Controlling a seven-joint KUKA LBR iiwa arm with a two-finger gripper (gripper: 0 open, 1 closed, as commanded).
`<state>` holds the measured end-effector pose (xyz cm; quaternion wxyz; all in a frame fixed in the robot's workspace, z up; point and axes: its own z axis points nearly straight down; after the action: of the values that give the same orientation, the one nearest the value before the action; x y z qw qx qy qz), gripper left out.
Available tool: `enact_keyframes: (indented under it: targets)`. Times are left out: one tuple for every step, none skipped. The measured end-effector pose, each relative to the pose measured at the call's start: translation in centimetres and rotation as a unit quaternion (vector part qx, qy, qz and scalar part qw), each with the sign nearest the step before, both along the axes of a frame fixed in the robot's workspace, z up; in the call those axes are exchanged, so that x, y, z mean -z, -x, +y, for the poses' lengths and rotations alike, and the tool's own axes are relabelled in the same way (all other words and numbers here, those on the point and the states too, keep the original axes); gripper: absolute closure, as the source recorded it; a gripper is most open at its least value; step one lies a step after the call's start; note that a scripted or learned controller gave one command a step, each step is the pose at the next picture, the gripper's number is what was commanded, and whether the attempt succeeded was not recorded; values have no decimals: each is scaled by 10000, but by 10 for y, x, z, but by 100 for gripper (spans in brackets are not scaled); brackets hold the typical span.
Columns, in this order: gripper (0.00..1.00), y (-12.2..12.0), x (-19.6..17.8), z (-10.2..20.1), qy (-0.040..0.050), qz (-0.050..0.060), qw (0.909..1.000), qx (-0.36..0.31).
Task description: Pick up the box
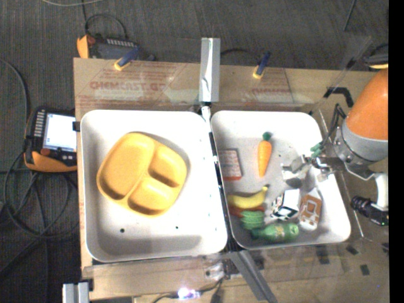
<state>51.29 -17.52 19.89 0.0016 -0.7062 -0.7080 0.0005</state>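
Note:
A flat box (pixel 230 164) with red and white print lies against the left wall of the right bin (pixel 287 122). A smaller orange and white carton (pixel 310 210) lies near that bin's front right corner. My gripper (pixel 303 171) hangs over the right part of the right bin, just above and behind the carton and well to the right of the flat box. Nothing shows between its tips. The grey wrist with its orange band (pixel 369 115) reaches in from the right.
The right bin also holds a carrot (pixel 264 155), a banana (pixel 247 199), a green bottle (pixel 276 232) and a black and white item (pixel 284 208). In the left bin (pixel 95 232) sits a yellow divided plate (pixel 143 172).

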Motion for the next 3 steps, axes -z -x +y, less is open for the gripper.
enact_keyframes:
  targets:
    - [0, -22, -154, -21, 28, -10, 9986, 522]
    - [100, -22, -163, -22, 43, 1, 9986, 524]
    - [100, -38, 55, 47, 18, 12, 9693, 2459]
